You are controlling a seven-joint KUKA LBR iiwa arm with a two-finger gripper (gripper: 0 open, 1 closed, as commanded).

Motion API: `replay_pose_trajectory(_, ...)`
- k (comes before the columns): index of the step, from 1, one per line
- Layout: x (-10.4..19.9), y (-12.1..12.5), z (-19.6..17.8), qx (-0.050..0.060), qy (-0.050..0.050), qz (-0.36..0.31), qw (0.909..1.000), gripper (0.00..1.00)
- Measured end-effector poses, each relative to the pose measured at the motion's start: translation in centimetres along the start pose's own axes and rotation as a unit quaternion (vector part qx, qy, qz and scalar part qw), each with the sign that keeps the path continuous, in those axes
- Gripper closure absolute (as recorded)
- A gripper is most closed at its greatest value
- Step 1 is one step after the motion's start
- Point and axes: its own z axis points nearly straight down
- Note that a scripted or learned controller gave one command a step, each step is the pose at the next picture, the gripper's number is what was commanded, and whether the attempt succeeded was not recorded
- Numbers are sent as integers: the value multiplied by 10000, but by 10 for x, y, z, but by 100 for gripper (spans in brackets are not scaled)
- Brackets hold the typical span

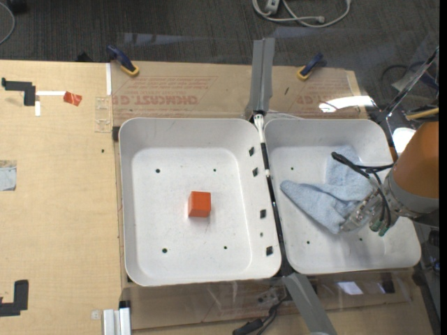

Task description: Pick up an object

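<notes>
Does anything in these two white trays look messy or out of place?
Only the grey cloth in the right bin: it lies crumpled and folded over, with the gripper at its edge. The orange block sits neatly.

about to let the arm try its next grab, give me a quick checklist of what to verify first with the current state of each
1. Gripper over a target: ok, it sits low at the right end of the grey cloth in the right bin.
2. Cloth between the fingers: cannot tell, the fingertips blur into the fabric.
3. Cloth fully inside the bin: ok, it lies crumpled within the walls.
4. Cable clear of the grab: not ok, a dark cable loops across the cloth's upper part.
5. Other target free: ok, the orange block sits alone in the left bin, untouched.
</notes>
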Motion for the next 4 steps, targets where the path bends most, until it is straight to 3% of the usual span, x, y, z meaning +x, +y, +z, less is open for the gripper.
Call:
replay_pose_trajectory(1, 32, 29, 9, 9, 32, 2, 10000, 100)
replay_pose_trajectory(2, -24, 96, -81, 16, 49, -1438, 9896, 100)
replay_pose_trajectory(3, -27, 168, -91, 28, 54, -151, 9999, 100)
replay_pose_trajectory(4, -34, 205, -86, 44, 44, 1091, 9940, 100)
